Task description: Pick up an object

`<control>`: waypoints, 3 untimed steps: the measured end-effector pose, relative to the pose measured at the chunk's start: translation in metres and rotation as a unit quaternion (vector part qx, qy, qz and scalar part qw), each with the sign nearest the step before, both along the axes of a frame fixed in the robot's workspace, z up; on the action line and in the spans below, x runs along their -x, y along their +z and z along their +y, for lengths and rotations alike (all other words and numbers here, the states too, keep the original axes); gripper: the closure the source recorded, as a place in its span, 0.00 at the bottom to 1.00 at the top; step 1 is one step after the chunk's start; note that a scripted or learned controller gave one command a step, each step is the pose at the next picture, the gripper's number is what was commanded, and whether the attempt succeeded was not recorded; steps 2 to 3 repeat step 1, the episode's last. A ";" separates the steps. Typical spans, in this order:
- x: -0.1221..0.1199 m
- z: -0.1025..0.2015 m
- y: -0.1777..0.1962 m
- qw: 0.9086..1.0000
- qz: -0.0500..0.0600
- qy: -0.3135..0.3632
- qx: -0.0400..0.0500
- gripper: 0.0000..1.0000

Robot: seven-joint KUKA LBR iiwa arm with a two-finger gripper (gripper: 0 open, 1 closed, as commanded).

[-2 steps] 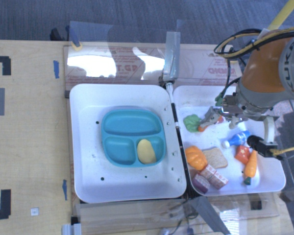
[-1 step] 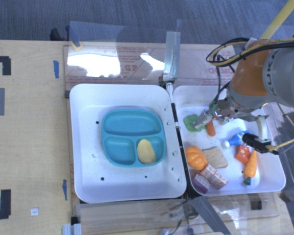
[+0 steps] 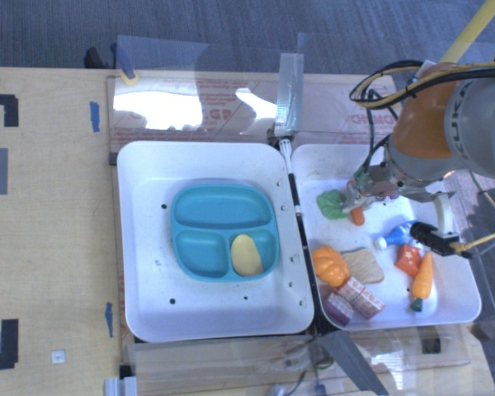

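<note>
**Arm Hovered Over Crowded Right Bin**

In the left bin (image 3: 140, 246), a blue divided tray (image 3: 223, 209) held a yellow potato (image 3: 246, 255), its long axis running 12 to 6 o'clock. In the right bin (image 3: 458, 304) lay a green vegetable (image 3: 332, 204), orange pepper (image 3: 330, 266), bread slice (image 3: 364, 265) and carrot (image 3: 422, 279), which pointed toward 6 o'clock. The gripper (image 3: 369, 190) hung just above the green vegetable; whether the fingers were apart or together could not be told.
</note>
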State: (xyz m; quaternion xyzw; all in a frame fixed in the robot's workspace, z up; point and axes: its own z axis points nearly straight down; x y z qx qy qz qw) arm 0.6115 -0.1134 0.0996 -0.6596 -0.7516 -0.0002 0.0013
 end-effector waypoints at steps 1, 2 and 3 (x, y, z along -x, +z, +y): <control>-0.043 0.070 0.090 0.997 -0.005 -0.075 0.000 1.00; -0.043 0.070 0.090 0.997 -0.005 -0.075 0.000 1.00; -0.043 0.070 0.090 0.997 -0.005 -0.075 0.000 1.00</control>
